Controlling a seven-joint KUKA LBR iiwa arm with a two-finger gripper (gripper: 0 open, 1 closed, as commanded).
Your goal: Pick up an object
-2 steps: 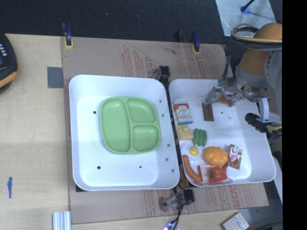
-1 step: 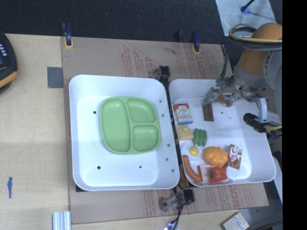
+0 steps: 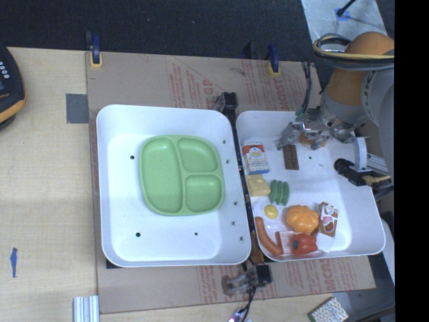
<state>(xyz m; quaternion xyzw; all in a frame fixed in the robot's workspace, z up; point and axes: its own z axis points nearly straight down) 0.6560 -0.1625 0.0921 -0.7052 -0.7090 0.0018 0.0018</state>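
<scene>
My gripper (image 3: 314,138) hangs over the far part of the right bin (image 3: 362,237), its fingers spread open with nothing between them. Just below and left of it lies a small brown bar (image 3: 290,156). Further left is a red and white carton (image 3: 255,157), with a yellow block (image 3: 258,184) and a green vegetable (image 3: 279,192) nearer the front. An orange fruit (image 3: 301,218), a small yellow piece (image 3: 271,212), a sausage (image 3: 267,237), a red vegetable (image 3: 303,244) and a brown and white packet (image 3: 328,220) crowd the bin's front.
The left bin (image 3: 120,240) holds a green divided plate (image 3: 181,174). A black part (image 3: 352,172) juts in over the right bin's right side. Clamps (image 3: 271,58) hold the cardboard sheet at the bench's far edge.
</scene>
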